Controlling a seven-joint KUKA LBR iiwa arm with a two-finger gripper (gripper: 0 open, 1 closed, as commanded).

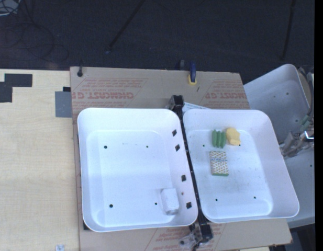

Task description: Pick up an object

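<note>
In the right bin [279, 192] lie a green piece [219, 138], a yellow piece [233, 136] and a patterned sponge [219, 163] — nothing lifted yet. We judge the approach pending; our hand's state we cannot tell.

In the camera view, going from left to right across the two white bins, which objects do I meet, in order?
White object in the left bin → green object in the right bin → yellow object. The patterned sponge lies below the green one at the same left-right position, so I leave it out.
</note>
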